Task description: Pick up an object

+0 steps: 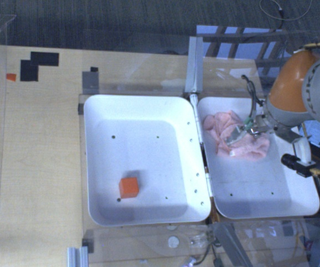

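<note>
A crumpled pink cloth (232, 133) lies in the far part of the right bin (271, 196). My gripper (242, 133) reaches in from the right and sits low over the cloth's middle, against or just above its folds. The arm's orange band (291, 85) is above and to the right of it. A small orange block (129, 187) rests on the floor of the left bin (143, 121), toward its near left, far from the gripper.
A metal divider post (193, 65) stands at the far edge between the two bins. Black cable and a black fitting (296, 164) hang by the right bin's right wall. Black marks (36, 64) lie on the wooden bench at far left.
</note>
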Available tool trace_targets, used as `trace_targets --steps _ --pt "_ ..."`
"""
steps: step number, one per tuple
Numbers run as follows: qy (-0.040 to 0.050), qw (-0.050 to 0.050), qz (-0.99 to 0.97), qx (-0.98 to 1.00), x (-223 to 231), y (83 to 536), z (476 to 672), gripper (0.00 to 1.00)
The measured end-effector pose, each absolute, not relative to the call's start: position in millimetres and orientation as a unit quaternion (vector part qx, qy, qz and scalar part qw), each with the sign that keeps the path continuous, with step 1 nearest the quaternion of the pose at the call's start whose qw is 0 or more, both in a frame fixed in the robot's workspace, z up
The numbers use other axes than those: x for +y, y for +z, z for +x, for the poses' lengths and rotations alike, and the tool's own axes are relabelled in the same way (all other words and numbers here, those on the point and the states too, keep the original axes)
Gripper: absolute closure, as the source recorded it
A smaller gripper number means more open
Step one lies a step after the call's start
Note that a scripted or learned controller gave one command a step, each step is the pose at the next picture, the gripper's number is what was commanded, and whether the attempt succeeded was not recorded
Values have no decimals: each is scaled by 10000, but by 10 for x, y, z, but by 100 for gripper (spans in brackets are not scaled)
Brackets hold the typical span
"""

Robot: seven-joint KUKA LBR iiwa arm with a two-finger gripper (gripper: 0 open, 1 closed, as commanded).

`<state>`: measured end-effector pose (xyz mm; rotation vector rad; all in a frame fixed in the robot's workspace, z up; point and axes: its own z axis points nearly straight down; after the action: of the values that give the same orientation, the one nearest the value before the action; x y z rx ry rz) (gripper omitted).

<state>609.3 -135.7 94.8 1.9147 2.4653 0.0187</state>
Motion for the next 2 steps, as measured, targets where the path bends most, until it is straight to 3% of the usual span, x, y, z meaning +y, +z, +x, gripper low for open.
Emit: trace_targets --steps 1,2 --pt "60 124 5650 8249 -910 956 5898 0" --pt "63 119 5601 8283 -1265 954 5755 0"
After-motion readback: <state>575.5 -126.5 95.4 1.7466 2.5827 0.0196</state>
